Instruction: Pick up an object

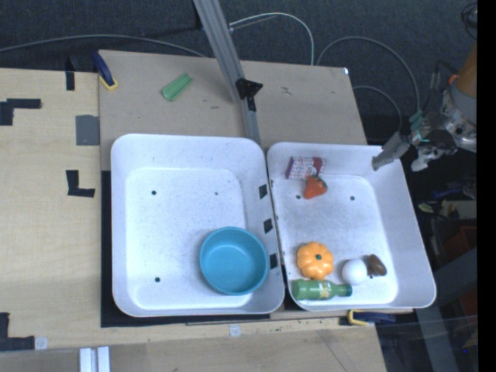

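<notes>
The right bin (387, 208) holds a red and white packet (304, 167), a small orange-red toy (314, 187), an orange pumpkin (315, 260), a white ball (354, 270), a brown piece (376, 265) and a green bottle (322, 289) lying on its side. A blue bowl (233, 260) sits in the left bin (155, 169) at its front right. My gripper (404, 160) hangs over the right bin's far right rim, open, with nothing between its fingers. One grey finger (385, 158) points toward the bin.
A slanted grey pole (225, 45) crosses the bench behind the bins. A green block (176, 87) and a blue and yellow clamp (105, 70) lie on the back left of the bench. Cables (310, 33) loop behind the right bin.
</notes>
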You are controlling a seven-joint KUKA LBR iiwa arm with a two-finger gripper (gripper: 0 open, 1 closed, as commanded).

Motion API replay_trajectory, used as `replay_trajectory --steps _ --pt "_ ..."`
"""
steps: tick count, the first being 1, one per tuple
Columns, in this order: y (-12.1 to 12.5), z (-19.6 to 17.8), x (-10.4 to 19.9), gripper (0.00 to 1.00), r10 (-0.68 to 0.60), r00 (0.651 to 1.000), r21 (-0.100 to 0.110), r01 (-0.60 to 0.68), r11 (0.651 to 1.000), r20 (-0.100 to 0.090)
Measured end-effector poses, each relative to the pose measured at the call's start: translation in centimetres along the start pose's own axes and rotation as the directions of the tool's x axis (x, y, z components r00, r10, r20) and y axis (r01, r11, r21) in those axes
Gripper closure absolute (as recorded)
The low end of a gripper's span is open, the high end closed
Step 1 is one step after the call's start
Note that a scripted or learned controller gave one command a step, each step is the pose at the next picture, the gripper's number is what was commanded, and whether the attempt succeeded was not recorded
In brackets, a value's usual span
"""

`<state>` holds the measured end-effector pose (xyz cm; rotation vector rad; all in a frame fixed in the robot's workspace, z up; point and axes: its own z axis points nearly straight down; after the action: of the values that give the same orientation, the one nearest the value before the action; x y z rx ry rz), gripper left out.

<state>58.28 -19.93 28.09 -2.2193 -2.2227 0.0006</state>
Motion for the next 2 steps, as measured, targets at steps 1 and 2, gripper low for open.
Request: replay_trajectory --steps 1,2 --pt "0.0 0.0 0.0 0.0 0.0 1.0 0.0 0.0 1.0 0.0" --pt "0.0 6.2 -0.6 0.0 0.0 1.0 0.007 0.0 1.0 0.0"
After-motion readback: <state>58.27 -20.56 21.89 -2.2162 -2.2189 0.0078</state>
